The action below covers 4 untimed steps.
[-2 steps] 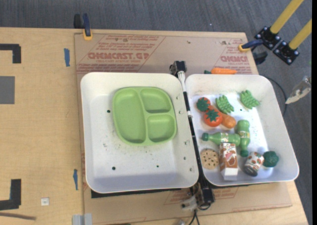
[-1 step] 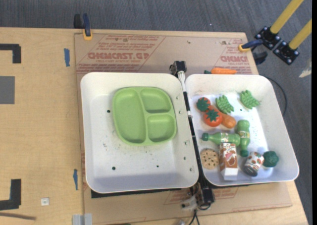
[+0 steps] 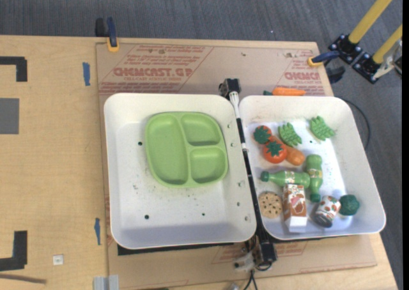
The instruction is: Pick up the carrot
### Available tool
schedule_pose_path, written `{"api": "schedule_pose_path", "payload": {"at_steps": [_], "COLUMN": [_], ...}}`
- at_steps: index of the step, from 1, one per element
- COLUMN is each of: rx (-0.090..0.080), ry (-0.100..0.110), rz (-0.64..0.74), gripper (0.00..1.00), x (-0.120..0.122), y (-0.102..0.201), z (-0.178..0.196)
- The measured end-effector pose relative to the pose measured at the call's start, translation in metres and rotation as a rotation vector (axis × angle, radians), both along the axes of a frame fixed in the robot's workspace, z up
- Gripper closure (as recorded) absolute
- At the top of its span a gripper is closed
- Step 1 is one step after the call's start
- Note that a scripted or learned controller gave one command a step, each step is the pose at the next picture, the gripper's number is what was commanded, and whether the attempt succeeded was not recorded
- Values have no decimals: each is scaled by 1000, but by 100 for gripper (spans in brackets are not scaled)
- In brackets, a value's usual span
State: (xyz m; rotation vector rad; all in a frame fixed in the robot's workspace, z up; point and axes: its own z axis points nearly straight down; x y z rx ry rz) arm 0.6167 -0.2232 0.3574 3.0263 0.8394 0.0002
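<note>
An orange carrot [image 3: 294,155] lies in the right bin [image 3: 358,148], near its middle, with a green leafy top [image 3: 289,134] at its far end. It touches a red tomato [image 3: 274,151] on its left. A second small orange carrot-like piece [image 3: 287,92] lies on the bench just beyond the right bin's far rim.
The right bin also holds another tomato [image 3: 262,134], a green leafy piece [image 3: 322,128], a green bottle [image 3: 291,179], a cookie [image 3: 270,205], a carton [image 3: 294,207], a can [image 3: 326,211] and broccoli [image 3: 349,204]. The left bin [image 3: 121,174] holds a green divided plate [image 3: 186,149].
</note>
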Motion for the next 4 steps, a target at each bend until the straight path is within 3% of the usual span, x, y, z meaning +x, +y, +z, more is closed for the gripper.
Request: {"api": "schedule_pose_path", "payload": {"at_steps": [1, 2, 3, 4], "rx": [0, 3, 2, 0], "ry": [-1, 5, 0, 0], "rz": [-66, -252, -275, -158], "gripper": [0, 0, 0, 0], "x": [37, -2, 33, 34], "y": [0, 91, 66, 1], "z": [21, -126, -28, 61]}}
